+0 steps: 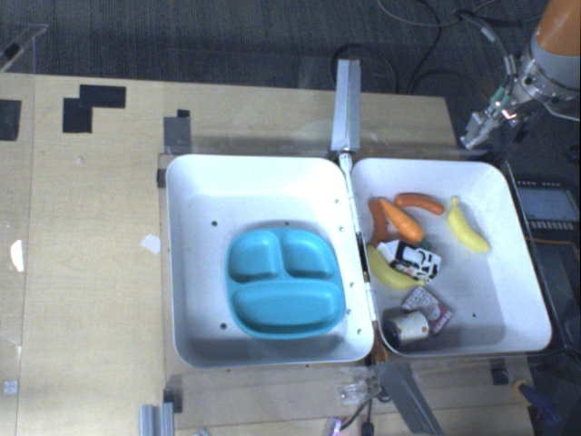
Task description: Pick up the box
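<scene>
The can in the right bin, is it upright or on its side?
On its side: the can lies by the right bin's near edge, its round end facing the camera.

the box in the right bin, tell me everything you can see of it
The box is small, white with black patches, cardboard by its look, its print too small to read. It lies tilted near the middle of the right bin, resting on a yellow banana and just below the carrot. The gripper is far off, above the bin's top edge.
</scene>
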Robot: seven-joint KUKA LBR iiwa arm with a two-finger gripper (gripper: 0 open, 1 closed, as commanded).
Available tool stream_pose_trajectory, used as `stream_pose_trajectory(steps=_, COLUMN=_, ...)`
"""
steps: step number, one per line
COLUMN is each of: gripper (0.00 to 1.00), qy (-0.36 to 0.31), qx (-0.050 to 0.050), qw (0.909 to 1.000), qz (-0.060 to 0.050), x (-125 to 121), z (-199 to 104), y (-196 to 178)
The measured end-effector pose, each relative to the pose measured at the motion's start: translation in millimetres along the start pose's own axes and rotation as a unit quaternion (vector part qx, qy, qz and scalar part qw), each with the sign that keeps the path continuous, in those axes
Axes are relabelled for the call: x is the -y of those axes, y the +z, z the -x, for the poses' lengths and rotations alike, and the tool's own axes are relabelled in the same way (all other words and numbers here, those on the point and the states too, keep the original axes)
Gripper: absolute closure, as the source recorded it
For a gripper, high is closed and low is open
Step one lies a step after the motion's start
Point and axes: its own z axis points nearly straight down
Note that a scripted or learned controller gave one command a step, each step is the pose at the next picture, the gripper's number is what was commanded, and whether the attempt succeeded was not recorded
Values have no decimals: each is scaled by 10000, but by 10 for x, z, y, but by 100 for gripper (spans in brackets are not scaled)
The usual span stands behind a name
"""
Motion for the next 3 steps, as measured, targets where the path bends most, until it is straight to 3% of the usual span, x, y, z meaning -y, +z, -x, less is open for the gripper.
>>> stream_pose_trajectory(steps=1, gripper=100, qy=-92, qx=15, qw=10000, qz=15, x=59, z=139, y=-789)
stream_pose_trajectory(steps=2, gripper=100, qy=-1103, qx=10, qw=9939, qz=12, x=-121, z=-245, y=-939)
stream_pose_trajectory(steps=3, gripper=100, qy=-1343, qx=1, qw=9909, qz=8, x=-372, z=-832, y=-924)
